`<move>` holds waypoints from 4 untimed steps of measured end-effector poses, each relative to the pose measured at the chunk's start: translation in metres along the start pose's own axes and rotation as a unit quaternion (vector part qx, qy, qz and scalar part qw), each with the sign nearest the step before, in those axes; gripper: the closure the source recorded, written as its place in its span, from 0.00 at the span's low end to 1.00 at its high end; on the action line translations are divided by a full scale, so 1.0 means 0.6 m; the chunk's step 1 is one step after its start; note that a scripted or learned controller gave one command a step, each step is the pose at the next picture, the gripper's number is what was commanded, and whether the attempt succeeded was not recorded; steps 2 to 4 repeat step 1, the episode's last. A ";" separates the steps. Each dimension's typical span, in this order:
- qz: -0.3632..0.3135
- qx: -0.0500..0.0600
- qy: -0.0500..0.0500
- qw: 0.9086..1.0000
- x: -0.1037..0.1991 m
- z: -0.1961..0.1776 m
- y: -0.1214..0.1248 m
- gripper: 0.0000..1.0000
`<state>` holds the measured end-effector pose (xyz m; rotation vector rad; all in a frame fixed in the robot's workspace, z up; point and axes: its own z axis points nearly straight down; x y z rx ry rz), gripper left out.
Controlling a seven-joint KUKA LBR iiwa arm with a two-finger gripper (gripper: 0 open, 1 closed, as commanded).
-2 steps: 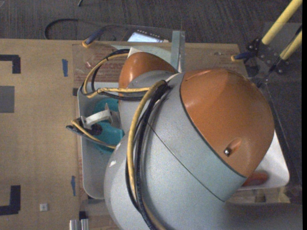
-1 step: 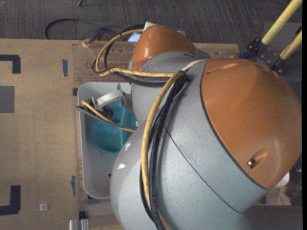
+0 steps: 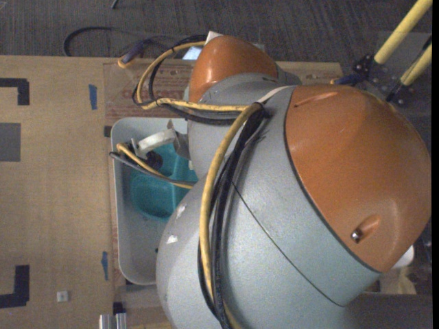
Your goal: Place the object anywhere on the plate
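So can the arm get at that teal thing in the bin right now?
Probably yes. The arm already hangs right over the white bin, and the teal object lies in the open beside its wrist. Only loose yellow cable crosses it.

The flat tan wooden bench (image 3: 55, 184) fills the picture's left half. Black angular tape marks lie on it near its left edge, at the top (image 3: 17, 90) and bottom (image 3: 17, 286), and a grey square patch (image 3: 9, 142) sits between them. Short blue tape strips (image 3: 92, 96) stick further right. A shallow white plastic bin (image 3: 123, 252) rests on the bench just beside those strips.
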<state>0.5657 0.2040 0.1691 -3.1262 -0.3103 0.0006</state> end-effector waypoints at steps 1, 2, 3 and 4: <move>0.000 0.000 0.000 1.000 0.000 0.000 0.000 0.00; 0.000 0.000 0.000 1.000 0.000 0.000 0.000 0.00; 0.000 0.000 0.000 1.000 0.000 0.000 0.000 0.00; 0.000 0.000 0.000 1.000 0.000 0.000 0.000 0.00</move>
